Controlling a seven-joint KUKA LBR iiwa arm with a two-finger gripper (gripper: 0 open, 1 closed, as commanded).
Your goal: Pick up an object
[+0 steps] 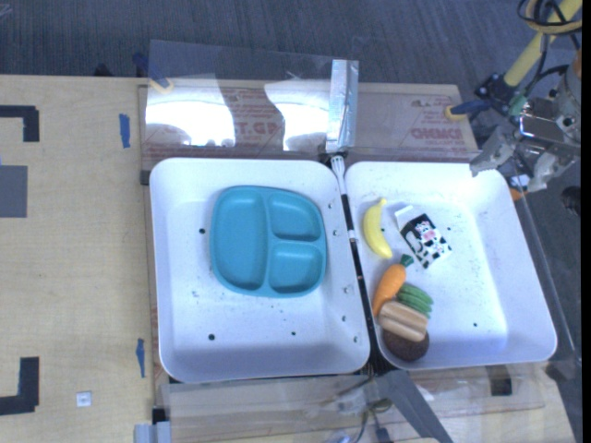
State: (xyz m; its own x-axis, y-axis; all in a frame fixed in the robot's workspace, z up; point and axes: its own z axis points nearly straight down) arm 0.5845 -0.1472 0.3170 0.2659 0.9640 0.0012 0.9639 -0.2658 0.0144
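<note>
Here's the right bin point(480, 275), and the pickable things are all bunched against its left wall. The banana point(374, 229) lies at about ten o'clock in the bin, curved and lengthwise beside the divider. Just to its right sits a small black-and-white card point(423, 238), tilted, near the banana but apart from it. Below them, at seven o'clock, the carrot point(391, 287) leans with its green top point(416, 298) pointing right, and it touches the hot dog point(404, 319), which rests on a brown disc point(406, 344) at the bin's lower-left corner. That cluster looks like a loose tumble against the wall rather than a tidy arrangement, so a grasp there may well nudge neighbours; the banana and card have more room around them.

Outward now: the left bin point(185, 321) carries a blue tray point(268, 240) with divided sections, lying flat in the middle.

And the gripper point(517, 155)? It's up at one o'clock from the right bin, past the bin's top-right corner, among cables and hardware. Whether it is apart or together, I cannot tell; nothing is visibly in it. From there every object lies toward seven or eight o'clock, well apart across bare bin floor. My read: the pick has not begun.
</note>
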